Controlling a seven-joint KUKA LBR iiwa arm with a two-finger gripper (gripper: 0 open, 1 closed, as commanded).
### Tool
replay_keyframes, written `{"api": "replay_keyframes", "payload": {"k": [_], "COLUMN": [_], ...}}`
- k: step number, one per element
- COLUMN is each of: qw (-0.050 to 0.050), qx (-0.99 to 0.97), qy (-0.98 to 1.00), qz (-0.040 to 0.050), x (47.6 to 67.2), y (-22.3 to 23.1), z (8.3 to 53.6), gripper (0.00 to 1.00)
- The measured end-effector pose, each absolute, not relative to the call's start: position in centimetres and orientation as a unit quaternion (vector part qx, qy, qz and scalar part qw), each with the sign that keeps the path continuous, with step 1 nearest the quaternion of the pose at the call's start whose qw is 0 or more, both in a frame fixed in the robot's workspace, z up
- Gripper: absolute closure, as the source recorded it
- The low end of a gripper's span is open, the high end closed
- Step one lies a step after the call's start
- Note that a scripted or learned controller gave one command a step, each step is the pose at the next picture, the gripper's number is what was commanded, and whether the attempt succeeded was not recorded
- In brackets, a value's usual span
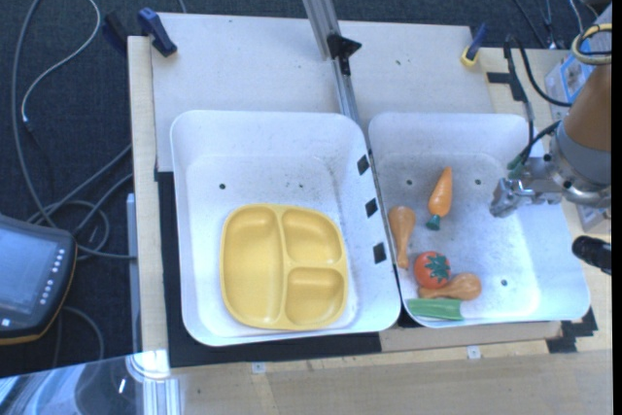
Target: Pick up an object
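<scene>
Nothing is lifted yet: the metal pincer (501, 199), its grip state unreadable, hovers just right of the orange plastic carrot (441, 192).

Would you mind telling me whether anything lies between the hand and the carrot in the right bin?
Nothing visible does. The hand is to the right of the carrot, with bare bin floor between them; the other toy foods lie nearer the front.

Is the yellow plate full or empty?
Empty. The yellow plate in the left bin shows three bare compartments, nothing in them.
</scene>
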State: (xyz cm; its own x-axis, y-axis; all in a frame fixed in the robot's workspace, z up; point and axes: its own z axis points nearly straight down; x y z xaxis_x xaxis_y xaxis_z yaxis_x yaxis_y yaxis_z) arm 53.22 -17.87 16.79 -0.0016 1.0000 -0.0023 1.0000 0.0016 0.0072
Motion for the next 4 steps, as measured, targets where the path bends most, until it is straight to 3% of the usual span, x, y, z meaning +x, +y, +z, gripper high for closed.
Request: {"api": "replay_keyframes", "payload": {"k": [1,2,4], "qw": [0.004,-0.002,-0.002], "qx": [0.706,0.705,0.704], "qy": [0.708,0.709,0.710], "qz": [0.0019,0.0006,0.0013], "x": [53.4,53.7,54.7], "y": [-17.9,-12.5,-1.1], "z": [22.2,21.6,21.2], "gripper": [1.00,1.00,1.00]}}
